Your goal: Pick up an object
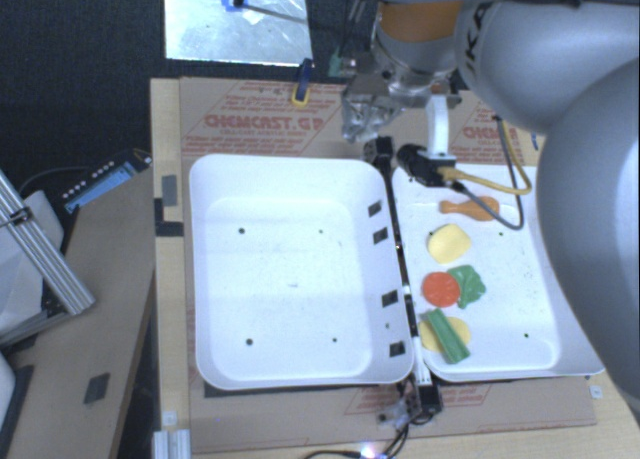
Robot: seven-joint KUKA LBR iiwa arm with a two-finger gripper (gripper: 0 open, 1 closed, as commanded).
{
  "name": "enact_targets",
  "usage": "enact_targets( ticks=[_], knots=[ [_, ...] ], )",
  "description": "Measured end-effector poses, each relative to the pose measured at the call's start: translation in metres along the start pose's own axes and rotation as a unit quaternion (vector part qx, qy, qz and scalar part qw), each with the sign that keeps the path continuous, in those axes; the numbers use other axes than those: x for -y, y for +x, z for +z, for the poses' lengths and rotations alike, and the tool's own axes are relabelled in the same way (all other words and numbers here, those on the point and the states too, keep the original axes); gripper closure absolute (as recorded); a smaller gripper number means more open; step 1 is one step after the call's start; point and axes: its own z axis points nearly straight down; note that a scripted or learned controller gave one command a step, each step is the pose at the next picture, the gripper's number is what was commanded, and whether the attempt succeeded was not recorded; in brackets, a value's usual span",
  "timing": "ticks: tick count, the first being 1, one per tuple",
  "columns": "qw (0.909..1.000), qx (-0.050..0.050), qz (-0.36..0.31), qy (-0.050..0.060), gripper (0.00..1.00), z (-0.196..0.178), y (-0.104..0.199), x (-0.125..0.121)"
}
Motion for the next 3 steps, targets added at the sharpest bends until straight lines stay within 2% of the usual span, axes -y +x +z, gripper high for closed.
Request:
enact_targets(
  ticks=[1, 2, 3],
  knots=[
    [0.9999, -0.003, -0.007, -0.007, 1.00, -0.120, 0.064, -0.005],
    [1.0000, -0.001, -0.001, -0.001, 1.00, -0.116, 0.021, -0.005],
    [1.0000, -0.001, -0.006, 0.005, 1.00, 0.014, 0.094, -0.002]
  ],
)
